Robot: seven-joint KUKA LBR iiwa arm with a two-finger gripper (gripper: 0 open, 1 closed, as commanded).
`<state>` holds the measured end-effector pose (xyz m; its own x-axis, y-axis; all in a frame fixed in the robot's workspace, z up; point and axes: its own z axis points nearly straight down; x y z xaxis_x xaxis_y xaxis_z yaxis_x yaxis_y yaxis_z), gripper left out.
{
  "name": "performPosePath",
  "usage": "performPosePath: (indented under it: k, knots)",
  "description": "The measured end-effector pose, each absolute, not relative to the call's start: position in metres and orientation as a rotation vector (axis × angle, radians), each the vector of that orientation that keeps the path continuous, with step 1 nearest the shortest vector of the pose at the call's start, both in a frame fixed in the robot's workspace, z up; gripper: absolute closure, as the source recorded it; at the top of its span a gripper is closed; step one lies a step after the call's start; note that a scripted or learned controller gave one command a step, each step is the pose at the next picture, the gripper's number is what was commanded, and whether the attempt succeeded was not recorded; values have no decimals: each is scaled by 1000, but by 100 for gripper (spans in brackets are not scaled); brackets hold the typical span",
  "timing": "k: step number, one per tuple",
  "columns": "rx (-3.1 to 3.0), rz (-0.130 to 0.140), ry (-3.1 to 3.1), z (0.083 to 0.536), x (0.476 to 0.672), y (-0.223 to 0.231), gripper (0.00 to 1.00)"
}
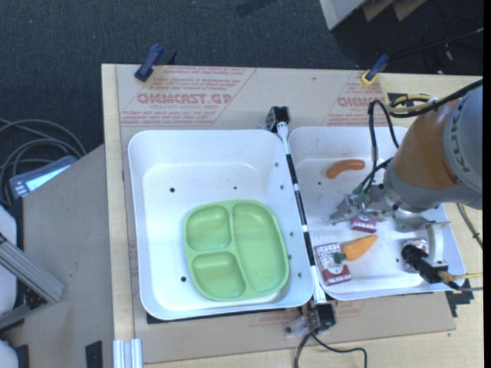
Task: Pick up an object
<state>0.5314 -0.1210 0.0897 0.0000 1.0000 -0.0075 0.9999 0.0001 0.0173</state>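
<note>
One green tray [236, 249]; one carrot [360, 246]; one sausage [345, 168]; two packets [332, 263].

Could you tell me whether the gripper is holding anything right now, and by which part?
It cannot be told. The gripper is low in the right bin, just above a small pink packet beside the toy carrot, but no object shows between its fingers.
</note>
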Motion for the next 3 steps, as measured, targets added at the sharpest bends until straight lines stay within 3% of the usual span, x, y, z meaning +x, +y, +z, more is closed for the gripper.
performPosePath:
  k: [1,2,3]
  knots:
    - [2212,7,2211,89,560,-97,0]
    - [2220,0,2221,85,626,-128,0]
    - [2222,-1,2224,84,592,-91,0]
